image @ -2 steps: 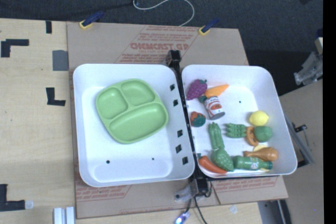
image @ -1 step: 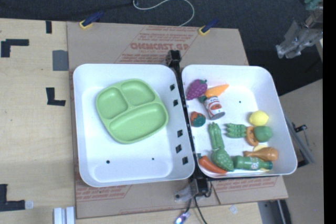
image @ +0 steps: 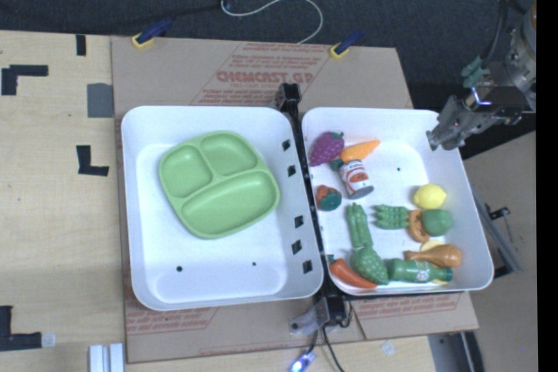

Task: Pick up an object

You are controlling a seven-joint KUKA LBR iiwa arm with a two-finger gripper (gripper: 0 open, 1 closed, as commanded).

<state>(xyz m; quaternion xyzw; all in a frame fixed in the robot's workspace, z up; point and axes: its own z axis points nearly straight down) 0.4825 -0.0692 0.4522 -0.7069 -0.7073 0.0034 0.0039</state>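
Approach stage: my tool (image: 446,133), grip state unclear, hovers at the right bin's (image: 397,119) edge; next, descend onto a toy

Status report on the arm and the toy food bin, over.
Gripper at right bin's upper right rim, nothing held. Toy food untouched; lemon nearest. Green plate in left bin. No obstruction.

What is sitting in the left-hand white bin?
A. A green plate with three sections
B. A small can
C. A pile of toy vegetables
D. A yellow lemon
A: the left bin holds a green divided plate, while the toy foods, such as the small can and the yellow lemon, lie in the right bin.
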